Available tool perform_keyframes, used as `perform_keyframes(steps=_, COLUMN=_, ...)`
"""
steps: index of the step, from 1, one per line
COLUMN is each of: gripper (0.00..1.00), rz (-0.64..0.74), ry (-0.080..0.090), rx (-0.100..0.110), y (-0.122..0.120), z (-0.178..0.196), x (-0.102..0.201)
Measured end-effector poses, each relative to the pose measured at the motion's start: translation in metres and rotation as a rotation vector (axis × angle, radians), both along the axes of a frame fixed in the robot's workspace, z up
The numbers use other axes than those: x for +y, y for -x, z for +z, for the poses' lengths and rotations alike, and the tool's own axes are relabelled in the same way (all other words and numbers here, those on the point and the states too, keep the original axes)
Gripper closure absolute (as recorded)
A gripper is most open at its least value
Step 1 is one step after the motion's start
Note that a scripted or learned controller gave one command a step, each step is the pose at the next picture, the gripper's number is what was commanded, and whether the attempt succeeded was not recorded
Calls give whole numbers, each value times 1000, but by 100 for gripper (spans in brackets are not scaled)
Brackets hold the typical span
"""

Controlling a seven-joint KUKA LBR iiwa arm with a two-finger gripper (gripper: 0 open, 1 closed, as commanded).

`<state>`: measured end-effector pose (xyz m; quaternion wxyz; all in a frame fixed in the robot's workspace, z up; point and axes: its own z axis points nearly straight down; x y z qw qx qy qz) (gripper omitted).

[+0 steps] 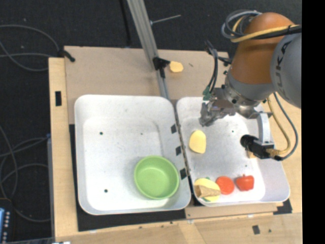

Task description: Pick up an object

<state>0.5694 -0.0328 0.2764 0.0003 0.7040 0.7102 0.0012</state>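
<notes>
In the right bin (pixel 264 179) a pale yellow, lemon-like piece (pixel 198 142) lies near the left wall. Along that bin's front edge sit a yellow and tan piece (pixel 207 189), an orange-red round piece (pixel 225 185) and a red piece (pixel 245 182). My gripper (pixel 207 117) hangs over the back left of the right bin, just above and right of the pale yellow piece. Nothing shows between its fingers.
A green bowl (pixel 156 177) stands at the front right of the left bin (pixel 101 136). A small yellow object (pixel 176 67) lies on the bench behind the bins, beside a slanted metal post (pixel 144 34). A black fixture (pixel 252 145) juts over the right bin's right side.
</notes>
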Motion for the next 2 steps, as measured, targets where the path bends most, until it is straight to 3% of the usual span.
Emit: perform_keyframes(steps=2, gripper=100, rz=-3, ry=2, rx=2, y=-23, z=-28, x=90)
